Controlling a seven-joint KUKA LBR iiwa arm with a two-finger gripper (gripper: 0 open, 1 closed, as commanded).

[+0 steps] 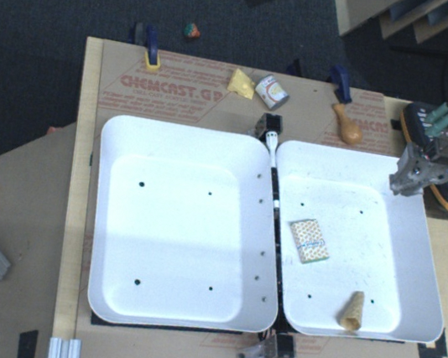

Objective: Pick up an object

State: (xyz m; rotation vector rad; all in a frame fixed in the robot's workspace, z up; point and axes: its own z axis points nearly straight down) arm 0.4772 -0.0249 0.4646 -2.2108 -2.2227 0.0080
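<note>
Grey two-finger gripper [404, 180] sits at the upper right edge of the right shallow white bin [409, 218], over the rim. Can't tell its state; the tip is too dark and blurred.

Nearest candidate: small flat rectangular packet w/ blue-and-tan pattern [309, 240], lying mid-bin, down and to the left of the claw, long axis running upper left to lower right. A tan cone-shaped piece [352, 310] lies further off, near the bin's front edge, roughly upright in the view.

Bin floor is smooth, flat white plastic. Packet is well apart from the walls and the cone, so there looks to be plenty of room round it for a top-down approach.
</note>
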